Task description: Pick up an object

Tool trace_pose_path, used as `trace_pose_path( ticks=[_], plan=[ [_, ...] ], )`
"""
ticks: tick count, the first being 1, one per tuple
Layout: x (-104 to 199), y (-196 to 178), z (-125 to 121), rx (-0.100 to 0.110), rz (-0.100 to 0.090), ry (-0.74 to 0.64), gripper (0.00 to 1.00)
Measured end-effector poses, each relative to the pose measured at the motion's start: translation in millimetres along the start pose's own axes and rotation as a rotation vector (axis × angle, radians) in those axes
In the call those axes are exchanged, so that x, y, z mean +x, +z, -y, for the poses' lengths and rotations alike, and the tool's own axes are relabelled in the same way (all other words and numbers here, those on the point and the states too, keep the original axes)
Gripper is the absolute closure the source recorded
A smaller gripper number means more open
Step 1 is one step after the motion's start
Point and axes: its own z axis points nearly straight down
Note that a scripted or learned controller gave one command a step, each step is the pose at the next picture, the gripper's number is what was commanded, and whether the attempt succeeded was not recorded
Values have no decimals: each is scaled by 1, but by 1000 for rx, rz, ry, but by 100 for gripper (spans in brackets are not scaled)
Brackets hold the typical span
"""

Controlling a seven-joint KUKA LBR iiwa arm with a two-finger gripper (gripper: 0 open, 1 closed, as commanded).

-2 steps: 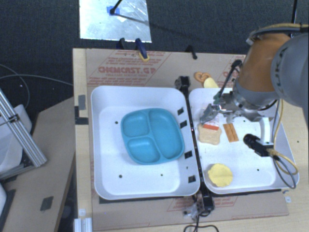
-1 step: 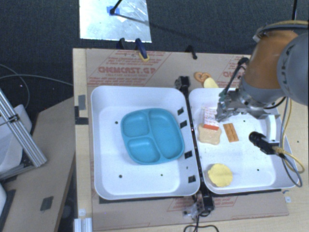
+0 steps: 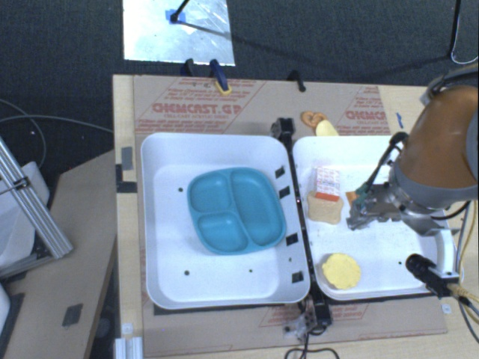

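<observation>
Seen from above: right bin [image 3: 378, 146] holding a tan bread-like block [image 3: 325, 209] under a small red-and-white packet [image 3: 327, 182], a yellow disc [image 3: 341, 271] nearer; gripper [image 3: 358, 217] low just beside the block, seemingly positioned for picking; jaw state impossible to tell; left bin [image 3: 161, 200] holding a blue divided plate [image 3: 236, 209].

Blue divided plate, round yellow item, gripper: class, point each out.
blue divided plate [image 3: 236, 209], camera view, centre ridge.
round yellow item [image 3: 341, 271], camera view, its top face.
gripper [image 3: 358, 217], camera view, its tip.
</observation>
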Motion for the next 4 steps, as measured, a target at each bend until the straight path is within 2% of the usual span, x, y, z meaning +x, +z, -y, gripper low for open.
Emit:
trace_pose_path(
  ticks=[1, 2, 3, 4],
  plan=[
    [20, 46, -2, 4, -1, -5, 100],
    [99, 21, -28, -5, -3, -12, 100],
    [93, 22, -27, -1, 0, -3, 0],
    [93, 11, -28, -4, 0, -7, 100]
  ],
)
